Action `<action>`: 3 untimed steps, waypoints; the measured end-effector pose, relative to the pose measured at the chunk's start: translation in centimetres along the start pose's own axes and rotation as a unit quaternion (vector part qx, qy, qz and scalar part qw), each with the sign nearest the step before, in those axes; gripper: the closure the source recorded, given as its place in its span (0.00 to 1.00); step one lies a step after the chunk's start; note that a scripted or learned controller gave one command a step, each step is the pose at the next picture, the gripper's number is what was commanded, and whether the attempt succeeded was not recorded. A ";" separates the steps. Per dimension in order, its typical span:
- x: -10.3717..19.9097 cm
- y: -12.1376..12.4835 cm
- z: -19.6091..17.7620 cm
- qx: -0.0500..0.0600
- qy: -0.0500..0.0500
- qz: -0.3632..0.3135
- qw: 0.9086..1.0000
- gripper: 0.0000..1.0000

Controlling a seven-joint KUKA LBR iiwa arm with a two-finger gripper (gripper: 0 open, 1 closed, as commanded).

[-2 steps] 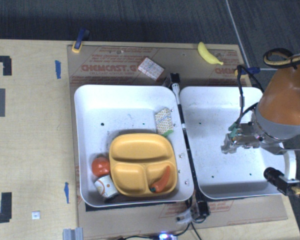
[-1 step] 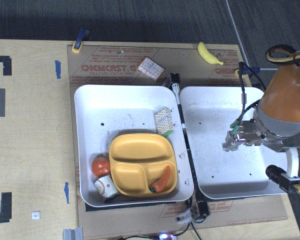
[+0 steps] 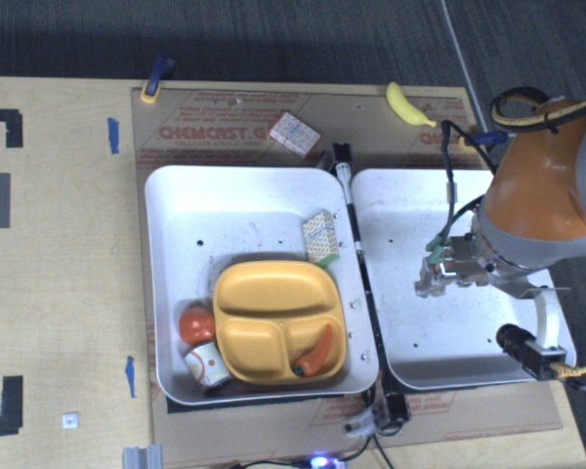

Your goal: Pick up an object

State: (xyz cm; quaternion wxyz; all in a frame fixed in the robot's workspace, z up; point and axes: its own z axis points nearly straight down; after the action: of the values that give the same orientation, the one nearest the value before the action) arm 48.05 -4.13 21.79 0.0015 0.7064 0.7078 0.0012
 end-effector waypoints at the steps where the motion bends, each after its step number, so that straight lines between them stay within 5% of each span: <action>1: 1.9 0.0 -1.9 0.000 0.000 0.000 1.000 1.00; 2: 2.4 -0.1 0.1 0.003 0.001 0.001 1.000 1.00; 3: -3.3 -0.1 1.7 0.003 0.001 0.001 1.000 1.00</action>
State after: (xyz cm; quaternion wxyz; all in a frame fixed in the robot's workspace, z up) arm 47.92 -7.43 20.05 -0.0010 0.7073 0.7069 -0.0005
